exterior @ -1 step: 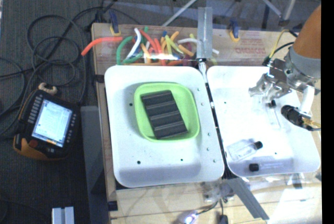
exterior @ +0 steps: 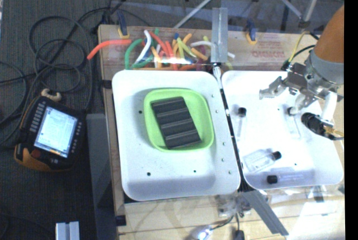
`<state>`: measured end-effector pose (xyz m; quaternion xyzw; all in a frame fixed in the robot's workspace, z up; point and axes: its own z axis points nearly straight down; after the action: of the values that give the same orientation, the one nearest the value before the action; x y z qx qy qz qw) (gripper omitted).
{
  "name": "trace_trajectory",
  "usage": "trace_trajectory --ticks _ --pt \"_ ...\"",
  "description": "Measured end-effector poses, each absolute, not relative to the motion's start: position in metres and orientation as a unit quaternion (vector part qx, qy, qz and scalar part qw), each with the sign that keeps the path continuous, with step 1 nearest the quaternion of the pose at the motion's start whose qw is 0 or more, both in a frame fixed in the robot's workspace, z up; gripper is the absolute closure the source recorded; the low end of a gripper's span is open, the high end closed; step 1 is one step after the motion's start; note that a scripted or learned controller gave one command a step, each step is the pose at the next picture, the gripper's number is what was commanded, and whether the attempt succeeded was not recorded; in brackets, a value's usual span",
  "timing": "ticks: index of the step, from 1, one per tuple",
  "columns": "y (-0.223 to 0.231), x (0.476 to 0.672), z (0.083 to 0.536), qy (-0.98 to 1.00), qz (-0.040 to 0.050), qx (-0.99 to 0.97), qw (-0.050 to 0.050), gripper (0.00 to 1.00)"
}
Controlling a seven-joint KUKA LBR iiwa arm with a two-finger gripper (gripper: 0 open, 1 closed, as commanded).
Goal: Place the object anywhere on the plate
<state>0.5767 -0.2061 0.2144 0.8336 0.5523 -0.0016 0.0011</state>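
A dark grey ribbed block (exterior: 175, 121) lies on the green plate (exterior: 206, 131), slightly turned, covering most of the plate's middle. The plate sits in the left white bin (exterior: 134, 166). My gripper (exterior: 309, 111) hangs over the right bin (exterior: 330, 160) near its far right side, well away from the plate and the block. Nothing shows in its grasp.
In the right bin lie a clear vial with a black cap (exterior: 260, 159), a thin stick with a small black tip (exterior: 240, 113) near the divider, and a small black piece (exterior: 272, 179) at the front. Coloured cables (exterior: 162, 48) lie behind the bins. A pendant (exterior: 51, 132) rests at left.
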Motion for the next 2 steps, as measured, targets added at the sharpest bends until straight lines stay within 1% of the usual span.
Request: trace_trajectory --ticks 1,2 --pt "-0.2144 0.5747 0.2330 0.559 0.0006 0.829 0.002 0.00" --pt "-0.2153 0.5803 0.2274 0.548 -0.0011 0.837 0.000 0.00"
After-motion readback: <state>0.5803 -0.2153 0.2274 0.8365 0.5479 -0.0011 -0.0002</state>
